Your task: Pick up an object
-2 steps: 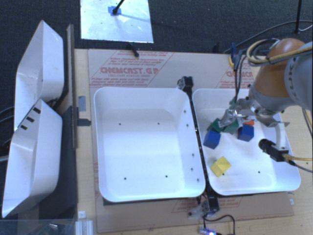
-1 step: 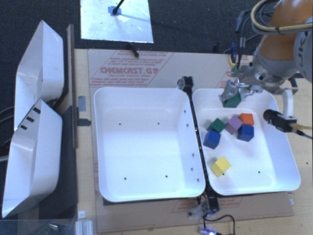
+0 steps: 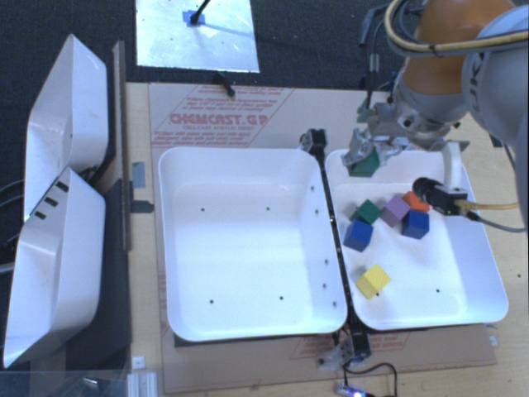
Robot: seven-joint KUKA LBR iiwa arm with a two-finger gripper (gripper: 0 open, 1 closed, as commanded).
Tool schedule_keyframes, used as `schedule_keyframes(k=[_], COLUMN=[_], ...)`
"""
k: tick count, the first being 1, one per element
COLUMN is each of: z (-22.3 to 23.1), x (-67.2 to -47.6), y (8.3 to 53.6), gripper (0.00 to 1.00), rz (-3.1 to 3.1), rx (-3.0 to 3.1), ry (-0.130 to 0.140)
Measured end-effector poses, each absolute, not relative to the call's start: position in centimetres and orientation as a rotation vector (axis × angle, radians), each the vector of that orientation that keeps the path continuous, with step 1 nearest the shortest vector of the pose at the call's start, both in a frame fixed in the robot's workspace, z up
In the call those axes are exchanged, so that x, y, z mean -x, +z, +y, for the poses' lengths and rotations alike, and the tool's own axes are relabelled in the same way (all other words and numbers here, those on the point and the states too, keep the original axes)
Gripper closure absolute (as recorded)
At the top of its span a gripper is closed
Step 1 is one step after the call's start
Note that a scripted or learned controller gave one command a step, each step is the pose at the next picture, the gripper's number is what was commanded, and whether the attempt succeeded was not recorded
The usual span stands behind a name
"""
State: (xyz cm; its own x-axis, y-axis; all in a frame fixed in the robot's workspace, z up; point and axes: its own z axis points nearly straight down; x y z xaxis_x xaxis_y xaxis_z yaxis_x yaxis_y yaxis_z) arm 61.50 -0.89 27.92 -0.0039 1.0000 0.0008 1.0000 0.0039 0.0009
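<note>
Table (image 3: 248, 110) under two white bins, left bin (image 3: 248, 246) and right bin (image 3: 463, 279) side by side. Jaws (image 3: 364, 157) above right bin's far left corner, pinching dark green block (image 3: 364, 165), lifted off bin floor. Below, loose on floor: green cube (image 3: 364, 212), purple cube (image 3: 396, 210), orange cube (image 3: 416, 200), two blue cubes (image 3: 358, 236), yellow cube (image 3: 373, 280).

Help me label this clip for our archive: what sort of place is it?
Most likely a robotics lab bench set up for picking trials. A grey and orange arm reaches over two shallow white bins, its hand closed on a dark green block, with small coloured blocks such as a yellow one below.
</note>
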Motion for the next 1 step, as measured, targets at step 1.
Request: schedule_keyframes(k=[1], z=[6.81], x=[-64.69], y=[29.15], gripper=[1.0], rz=[2.229], rx=[-2.214], ry=[0.003])
